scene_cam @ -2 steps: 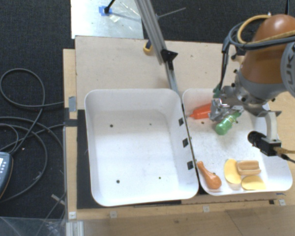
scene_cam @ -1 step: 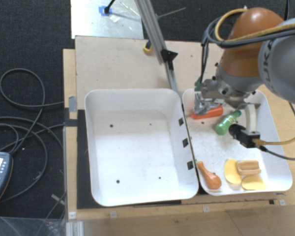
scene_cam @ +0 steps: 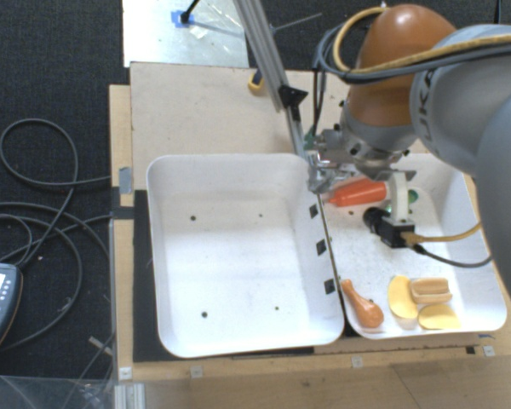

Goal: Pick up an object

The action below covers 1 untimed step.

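Hovering low over far end of right bin (scene_cam: 485, 309), gripper (scene_cam: 345, 175) is being positioned just above orange carrot-like piece (scene_cam: 358, 194). Finger state cannot be told; wrist is hiding them. Piece possibly being touched, lift not yet shown. Drumstick (scene_cam: 364, 307) and yellow pieces (scene_cam: 422, 302) are lying untouched at near end. Pick is being judged unfinished.

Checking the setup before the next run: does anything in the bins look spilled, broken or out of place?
Nothing stands out. The orange carrot-shaped toy, orange drumstick-shaped toy and yellow and tan food pieces lie loose inside the right white bin.
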Tool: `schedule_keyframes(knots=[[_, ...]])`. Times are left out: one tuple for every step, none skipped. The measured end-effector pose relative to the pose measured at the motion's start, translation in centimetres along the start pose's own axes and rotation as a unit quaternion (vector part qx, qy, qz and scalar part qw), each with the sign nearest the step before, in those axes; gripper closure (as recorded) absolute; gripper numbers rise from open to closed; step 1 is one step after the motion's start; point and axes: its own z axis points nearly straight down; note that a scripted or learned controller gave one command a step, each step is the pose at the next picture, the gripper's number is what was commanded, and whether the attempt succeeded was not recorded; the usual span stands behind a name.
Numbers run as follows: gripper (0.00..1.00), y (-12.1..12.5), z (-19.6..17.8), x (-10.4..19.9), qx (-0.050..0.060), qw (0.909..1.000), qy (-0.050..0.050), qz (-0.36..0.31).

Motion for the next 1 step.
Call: schedule_keyframes(knots=[[1.0, 1.12, 1.17, 4.28, 0.001, 1.0, 0.0, 0.0]])
